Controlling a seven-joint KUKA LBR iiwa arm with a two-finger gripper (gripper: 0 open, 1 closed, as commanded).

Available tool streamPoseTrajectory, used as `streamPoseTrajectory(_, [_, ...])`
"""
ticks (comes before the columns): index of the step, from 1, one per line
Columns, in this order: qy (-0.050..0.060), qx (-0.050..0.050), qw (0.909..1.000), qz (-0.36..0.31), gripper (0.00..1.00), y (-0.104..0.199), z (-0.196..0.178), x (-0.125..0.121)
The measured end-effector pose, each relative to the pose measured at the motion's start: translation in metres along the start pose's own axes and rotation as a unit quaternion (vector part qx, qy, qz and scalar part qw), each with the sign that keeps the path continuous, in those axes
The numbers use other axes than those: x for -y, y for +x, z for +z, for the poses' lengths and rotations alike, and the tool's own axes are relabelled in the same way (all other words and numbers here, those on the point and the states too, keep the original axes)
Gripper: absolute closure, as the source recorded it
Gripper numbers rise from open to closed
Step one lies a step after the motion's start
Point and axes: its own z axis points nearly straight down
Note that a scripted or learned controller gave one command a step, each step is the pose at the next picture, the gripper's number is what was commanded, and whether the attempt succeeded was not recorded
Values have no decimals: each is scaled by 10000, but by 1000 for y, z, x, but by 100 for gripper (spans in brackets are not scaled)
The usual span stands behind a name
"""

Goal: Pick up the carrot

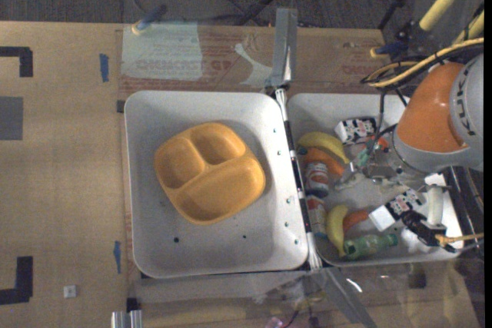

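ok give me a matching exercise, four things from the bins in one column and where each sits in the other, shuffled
Things:
1. yellow divided plate
2. green bottle
3. upper banana
4. gripper

Places:
A. front edge of the right bin
B. alone in the left bin
C. over the middle of the right bin, beside the carrot
D. rear part of the right bin, just behind the carrot

Pairs: 1-B, 2-A, 3-D, 4-C
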Motion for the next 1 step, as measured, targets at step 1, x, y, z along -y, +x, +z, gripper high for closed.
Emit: streamPoseTrajectory(1, [-28,4,10000,21,100,-1,-11,-1])
